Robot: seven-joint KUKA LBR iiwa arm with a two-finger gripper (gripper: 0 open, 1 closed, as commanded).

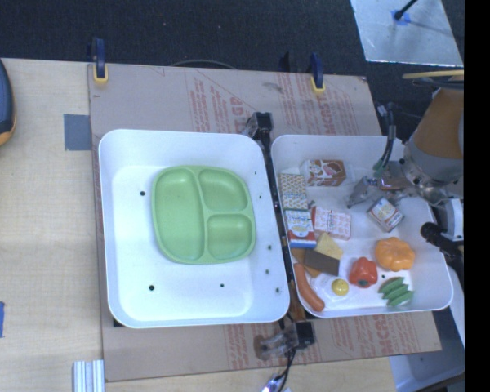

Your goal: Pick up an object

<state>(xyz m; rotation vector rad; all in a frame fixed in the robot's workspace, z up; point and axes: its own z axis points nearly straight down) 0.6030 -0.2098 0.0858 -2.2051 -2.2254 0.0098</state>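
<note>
**Me:** Claw (374, 188) first: it hangs low over the right bin (441, 296), toward that bin's one o'clock corner, metal parts spread above a small grey-and-white packet (385, 212). Whether I am open or closed I cannot tell from this slant, and I see nothing between my tips.

**Partner:** So what are you after?

**Me:** Any one piece. Nearest is that packet, just at five o'clock from me. An orange pumpkin-like toy (394, 253) lies further toward six, and a red pepper (363, 271) sits beside it at its eight o'clock.

**Partner:** Where might it go bad?

**Me:** Crowding, I judge. Flat cartons (331, 221) lie near my eight o'clock, some touching or overlapping, so a closing stroke could catch an edge and drag two, or lift none. Flat pieces give little to bite. The packet looks tilted; it could squirt sideways.

**Partner:** And the wall?

**Me:** Close at three o'clock. Descending crooked, I might strike the rim. The left bin (122, 219), with its green divided plate (202, 213), lies well apart at nine o'clock on the worktop (33, 243).
</note>
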